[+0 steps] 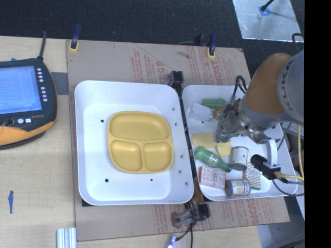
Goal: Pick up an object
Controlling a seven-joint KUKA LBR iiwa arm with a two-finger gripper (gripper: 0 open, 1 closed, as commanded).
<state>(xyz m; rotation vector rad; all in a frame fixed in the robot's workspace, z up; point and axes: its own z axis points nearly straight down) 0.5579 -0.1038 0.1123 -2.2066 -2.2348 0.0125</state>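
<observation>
two shallow white plastic bins sit side by side on a sheet of brown cardboard [155, 61] laid over the pale wooden desk [31, 190]. the left bin [88, 138] carries a yellow plastic tray with three compartments [140, 141], lying flat near its middle, one wide compartment on the far side and two smaller ones on the near side.

the right bin [192, 94] holds a jumble of small things. a green plastic bottle [211, 158] lies on its side near the bin's left wall, its long axis running from far-left to near-right, with the narrow neck pointing toward the near right. just beyond its neck stands a small white and grey cylindrical can [239, 155]. near the bin's near edge lie a flat red and white printed packet [211, 177] and, just right of it, a small jar with a red label [237, 187], on its side with its long axis left to right. a pale yellow flat piece [204, 139] lies under the bottle's far end, and a green wrapped item [213, 103] rests by the far wall.

the grey arm with its orange band [269, 84] reaches in from the right, and the tool [226, 129] hangs low over the middle of the right bin, above the yellow piece and just beyond the bottle. i cannot tell whether it is released or clenched.

a black and orange handheld controller with a lit screen [23, 99] rests on the desk, well to the left of the bins.
</observation>
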